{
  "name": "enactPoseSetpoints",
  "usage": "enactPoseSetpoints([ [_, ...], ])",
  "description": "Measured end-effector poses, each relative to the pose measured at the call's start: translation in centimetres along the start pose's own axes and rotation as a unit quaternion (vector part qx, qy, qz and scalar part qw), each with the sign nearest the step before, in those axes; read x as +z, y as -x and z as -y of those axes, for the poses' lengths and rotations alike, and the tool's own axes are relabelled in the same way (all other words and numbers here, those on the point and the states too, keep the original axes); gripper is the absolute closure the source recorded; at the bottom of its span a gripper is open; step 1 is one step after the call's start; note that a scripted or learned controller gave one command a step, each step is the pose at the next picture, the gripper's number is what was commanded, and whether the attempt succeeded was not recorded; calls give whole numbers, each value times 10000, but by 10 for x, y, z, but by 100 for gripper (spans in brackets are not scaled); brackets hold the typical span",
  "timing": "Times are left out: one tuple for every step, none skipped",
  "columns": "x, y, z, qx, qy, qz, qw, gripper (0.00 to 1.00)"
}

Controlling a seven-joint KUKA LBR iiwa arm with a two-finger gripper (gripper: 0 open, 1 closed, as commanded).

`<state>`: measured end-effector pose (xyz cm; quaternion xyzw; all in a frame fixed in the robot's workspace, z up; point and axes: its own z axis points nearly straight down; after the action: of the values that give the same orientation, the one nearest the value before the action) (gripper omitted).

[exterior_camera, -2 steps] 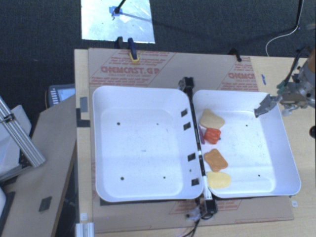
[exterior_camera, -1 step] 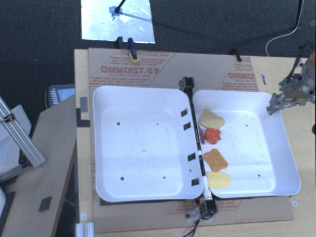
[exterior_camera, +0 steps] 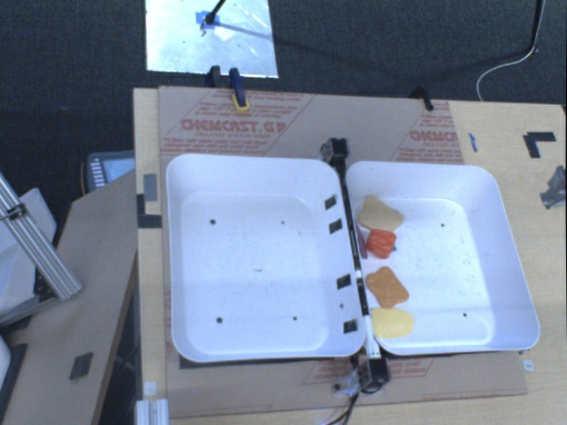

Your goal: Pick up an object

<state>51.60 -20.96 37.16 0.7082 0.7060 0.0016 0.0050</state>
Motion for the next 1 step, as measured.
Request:
enactPoseSetpoints([
  [-154,-2,15,-36,60,18,10000,100],
])
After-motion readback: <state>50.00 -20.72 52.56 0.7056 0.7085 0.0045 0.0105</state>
